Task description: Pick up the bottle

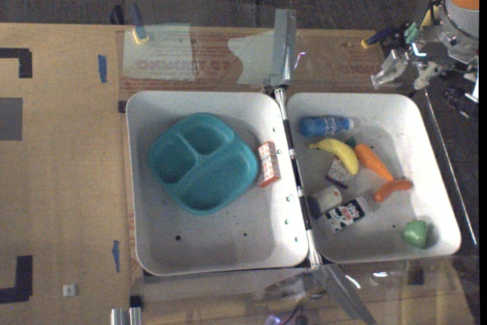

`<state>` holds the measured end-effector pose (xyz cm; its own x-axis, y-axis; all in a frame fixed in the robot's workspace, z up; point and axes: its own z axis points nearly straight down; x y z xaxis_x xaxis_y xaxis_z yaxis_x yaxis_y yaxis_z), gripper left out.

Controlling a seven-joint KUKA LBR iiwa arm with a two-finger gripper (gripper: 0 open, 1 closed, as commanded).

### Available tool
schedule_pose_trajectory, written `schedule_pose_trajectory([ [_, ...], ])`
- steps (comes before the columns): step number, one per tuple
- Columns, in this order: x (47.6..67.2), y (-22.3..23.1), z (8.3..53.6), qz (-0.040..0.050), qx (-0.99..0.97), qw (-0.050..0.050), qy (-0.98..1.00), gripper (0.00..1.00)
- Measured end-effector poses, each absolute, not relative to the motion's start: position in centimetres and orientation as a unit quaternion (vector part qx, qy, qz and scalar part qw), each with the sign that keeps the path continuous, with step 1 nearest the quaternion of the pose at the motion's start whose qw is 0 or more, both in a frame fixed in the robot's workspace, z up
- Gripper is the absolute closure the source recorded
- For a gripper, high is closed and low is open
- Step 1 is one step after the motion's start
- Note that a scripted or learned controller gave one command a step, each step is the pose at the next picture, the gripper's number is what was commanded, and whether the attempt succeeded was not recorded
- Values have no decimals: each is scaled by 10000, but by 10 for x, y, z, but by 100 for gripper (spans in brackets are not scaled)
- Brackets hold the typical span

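The bottle (323,125) is blue with a pale cap end and lies on its side near the far left corner of the right bin (434,164). My gripper (404,72) hangs beyond that bin's far right corner, above the bench, well up and to the right of the bottle. Its pale fingers (386,74) stand apart, open, with nothing between them.
A banana (339,154), a carrot (373,160), a second orange piece (392,189), a green item (416,233), a cow-patterned box (346,215) and a white cup (329,198) share the right bin. The left bin (144,232) holds a teal divided plate (202,161) and a small red box (267,164).
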<state>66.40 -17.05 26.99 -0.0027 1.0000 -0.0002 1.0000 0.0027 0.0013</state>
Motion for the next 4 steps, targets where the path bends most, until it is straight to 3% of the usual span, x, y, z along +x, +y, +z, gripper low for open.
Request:
schedule_pose_trajectory([
  [1, 667, -149, 134, 2, 7207, 6, 6933, 0],
  [2, 658, -111, 107, 99, 7590, 174, 6508, 0],
  [3, 660, -110, 120, 140, 7588, 189, 6509, 100],
  [4, 649, -12, 185, 5, 8335, 2, 5525, 100],
])
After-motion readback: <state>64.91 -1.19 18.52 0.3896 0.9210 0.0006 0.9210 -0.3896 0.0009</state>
